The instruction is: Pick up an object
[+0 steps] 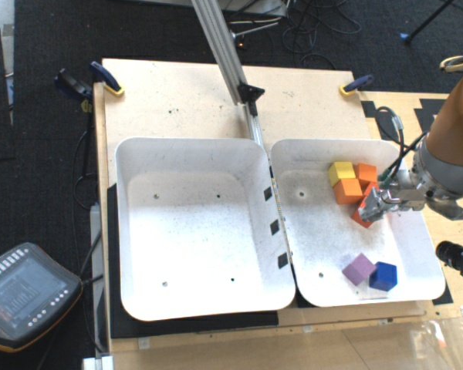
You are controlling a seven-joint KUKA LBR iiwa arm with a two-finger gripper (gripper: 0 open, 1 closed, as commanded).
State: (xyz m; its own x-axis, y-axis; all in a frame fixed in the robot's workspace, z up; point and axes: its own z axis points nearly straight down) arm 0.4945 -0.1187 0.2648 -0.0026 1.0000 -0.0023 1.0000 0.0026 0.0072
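Observation:
In the right bin (pixel 417 284) my gripper (pixel 373 205) is low over a cluster of blocks near the far right side. A red block (pixel 361 219) shows partly beneath it, mostly hidden by the gripper body. Just left of and behind the gripper are an orange block (pixel 346 190), a yellow block (pixel 342 172) and a second orange block (pixel 366 173), all packed together. Nearer the front of the same bin a purple block (pixel 359 269) lies beside a blue block (pixel 383 276); they touch or almost touch.
The left bin (pixel 131 206) stands beside the right one, with a raised divider edge (pixel 276 214) between them. A slanted metal pole (pixel 220 41) rises behind the bins. A handheld control pendant (pixel 23 291) sits at the front left, off the bench.

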